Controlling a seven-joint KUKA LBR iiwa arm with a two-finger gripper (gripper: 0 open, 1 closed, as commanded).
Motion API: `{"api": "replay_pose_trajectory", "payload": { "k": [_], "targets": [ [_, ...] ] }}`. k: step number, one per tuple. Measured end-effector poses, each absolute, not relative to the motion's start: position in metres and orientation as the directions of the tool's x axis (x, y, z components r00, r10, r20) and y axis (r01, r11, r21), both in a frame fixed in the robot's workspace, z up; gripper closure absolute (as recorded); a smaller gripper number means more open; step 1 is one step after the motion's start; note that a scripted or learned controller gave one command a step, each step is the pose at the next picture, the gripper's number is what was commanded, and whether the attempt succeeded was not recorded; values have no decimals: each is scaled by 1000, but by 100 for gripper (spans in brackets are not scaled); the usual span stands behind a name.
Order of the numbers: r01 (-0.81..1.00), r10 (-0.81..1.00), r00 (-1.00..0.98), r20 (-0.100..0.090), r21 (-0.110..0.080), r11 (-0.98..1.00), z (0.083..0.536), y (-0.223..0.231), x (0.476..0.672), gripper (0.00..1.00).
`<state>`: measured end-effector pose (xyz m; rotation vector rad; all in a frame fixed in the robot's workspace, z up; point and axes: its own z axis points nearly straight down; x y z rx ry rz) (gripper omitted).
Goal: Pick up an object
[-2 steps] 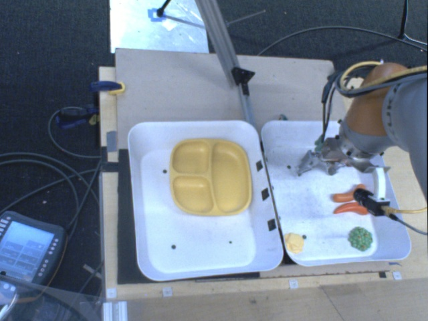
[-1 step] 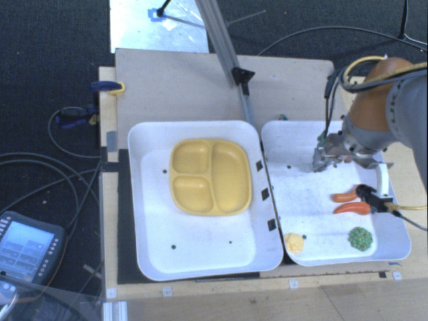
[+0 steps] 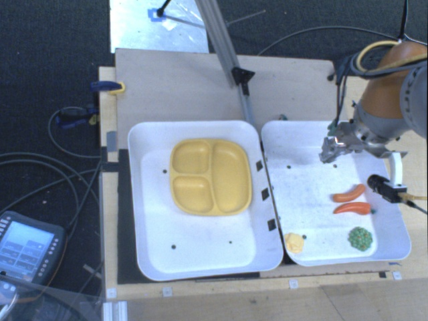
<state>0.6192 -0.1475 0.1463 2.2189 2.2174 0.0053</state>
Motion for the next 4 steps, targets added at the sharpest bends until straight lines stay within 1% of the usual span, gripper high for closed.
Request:
{"api": "replay_pose_trajectory", "payload": {
  "k": [1, 2, 3, 4],
  "targets": [
    [1000, 1000, -6, -1, 8, 6, 205, -143, 613, 100],
    [1000, 1000, -6, -1, 7, 6, 247, -143, 615, 100],
    [1000, 1000, -11, 2, 1, 11, 242, -81, 607, 100],
    [1000, 1000, -11, 3, 1, 11, 251, -29, 594, 100]
  ]
}}
